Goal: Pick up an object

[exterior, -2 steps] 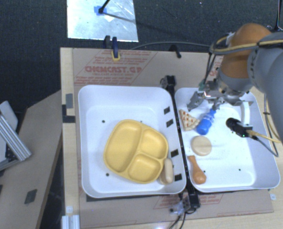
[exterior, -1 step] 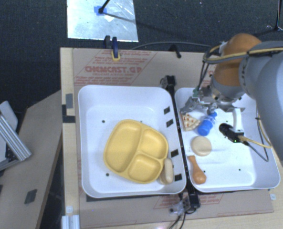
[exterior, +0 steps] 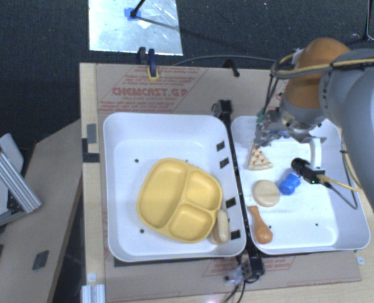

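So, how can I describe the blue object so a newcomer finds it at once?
Look in the white bin on the view's right. Near its middle, just right of a round beige piece, lies the small blue object. It is the only blue thing in either bin.

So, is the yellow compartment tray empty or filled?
Empty: the yellow tray shows only bare compartments; the beige piece lies at its edge.

A: Is the light falling evenly?
B: Mostly, from above. Glare is flaring off the shiny sheet (exterior: pixel 114 21) well up-left of the gripper (exterior: pixel 263 137); the arm (exterior: pixel 363 100) right of it is blurring.
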Action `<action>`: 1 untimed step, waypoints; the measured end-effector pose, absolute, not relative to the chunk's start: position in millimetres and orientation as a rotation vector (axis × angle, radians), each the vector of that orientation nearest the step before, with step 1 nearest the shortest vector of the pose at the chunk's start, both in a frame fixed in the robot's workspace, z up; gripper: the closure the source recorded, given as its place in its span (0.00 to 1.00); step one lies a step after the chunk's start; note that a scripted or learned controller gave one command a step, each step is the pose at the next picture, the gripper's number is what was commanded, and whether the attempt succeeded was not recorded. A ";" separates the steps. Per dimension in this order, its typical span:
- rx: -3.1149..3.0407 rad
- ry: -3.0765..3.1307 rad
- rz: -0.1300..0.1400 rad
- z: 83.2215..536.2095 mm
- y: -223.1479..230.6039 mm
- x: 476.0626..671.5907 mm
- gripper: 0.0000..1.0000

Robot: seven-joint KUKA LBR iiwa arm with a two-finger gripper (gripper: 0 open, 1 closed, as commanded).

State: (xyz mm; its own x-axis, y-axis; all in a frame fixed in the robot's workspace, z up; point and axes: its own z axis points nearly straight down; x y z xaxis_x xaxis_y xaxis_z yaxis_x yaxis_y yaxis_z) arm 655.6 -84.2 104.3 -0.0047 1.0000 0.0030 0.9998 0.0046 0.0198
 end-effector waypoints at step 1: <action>2.214 2.225 0.003 147.8 -82.7 659.3 1.00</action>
